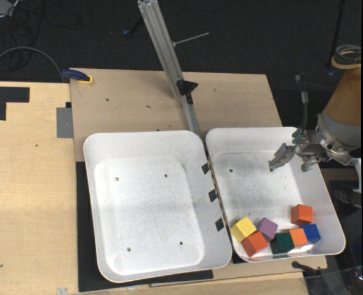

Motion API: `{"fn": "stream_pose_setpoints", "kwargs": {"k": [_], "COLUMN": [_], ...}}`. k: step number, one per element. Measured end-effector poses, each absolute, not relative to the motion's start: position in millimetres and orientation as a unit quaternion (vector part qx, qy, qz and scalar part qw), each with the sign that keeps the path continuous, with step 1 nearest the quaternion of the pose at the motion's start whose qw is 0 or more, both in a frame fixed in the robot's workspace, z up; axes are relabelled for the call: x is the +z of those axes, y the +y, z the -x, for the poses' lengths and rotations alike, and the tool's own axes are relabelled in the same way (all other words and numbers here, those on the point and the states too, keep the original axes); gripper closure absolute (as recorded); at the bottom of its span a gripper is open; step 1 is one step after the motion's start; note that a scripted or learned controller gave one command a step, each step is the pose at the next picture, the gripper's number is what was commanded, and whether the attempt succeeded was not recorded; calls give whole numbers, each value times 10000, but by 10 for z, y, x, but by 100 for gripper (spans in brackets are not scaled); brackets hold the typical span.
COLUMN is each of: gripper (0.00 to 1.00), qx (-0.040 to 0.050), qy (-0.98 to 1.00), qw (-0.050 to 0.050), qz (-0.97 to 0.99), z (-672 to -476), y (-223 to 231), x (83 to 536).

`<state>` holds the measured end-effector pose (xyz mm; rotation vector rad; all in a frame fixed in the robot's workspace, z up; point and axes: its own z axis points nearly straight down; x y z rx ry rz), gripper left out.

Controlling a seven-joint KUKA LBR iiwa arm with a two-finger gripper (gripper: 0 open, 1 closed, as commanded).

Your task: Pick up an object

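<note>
Over the right bin (231, 141), camera view: the jaws (295, 158) hang above its far right part, spread apart, with nothing between the fingers. One finger (280, 157) points left, the other (308, 162) sits nearer the grey wrist.

Progress, as a judgement: nothing is lifted yet. What is left is the whole pick: descend over a block, close, raise.

Contents of the right bin: all blocks crowd the near corner, well below the jaws in the picture. Red block (302, 214) lies closest, almost straight toward the viewer from the jaws. Blue block (312, 233) and orange block (298, 236) sit just past it, touching. Green block (282, 243), purple block (267, 227), yellow block (244, 227) and a second red block (254, 243) trail off leftward from there.

Left bin (107, 146), across the divider to the jaws' left: bare white floor, only small dark specks.

Both bins rest on the counter (231, 97).
</note>
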<state>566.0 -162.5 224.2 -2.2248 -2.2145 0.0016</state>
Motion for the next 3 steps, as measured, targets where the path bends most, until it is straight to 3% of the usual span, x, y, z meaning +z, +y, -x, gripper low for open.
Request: {"fn": "stream_pose_setpoints", "kwargs": {"k": [1, 2, 3], "gripper": [100, 100, 100], "qx": [7, 4, -22], "qy": [-7050, -7091, -7078], "qw": [19, 29, -25], "qz": [7092, 7051, 7064], "z": [-5659, -5826, -5598], "y": [-1634, -1035, -546], "x": [2338, 2213, 5429]}}
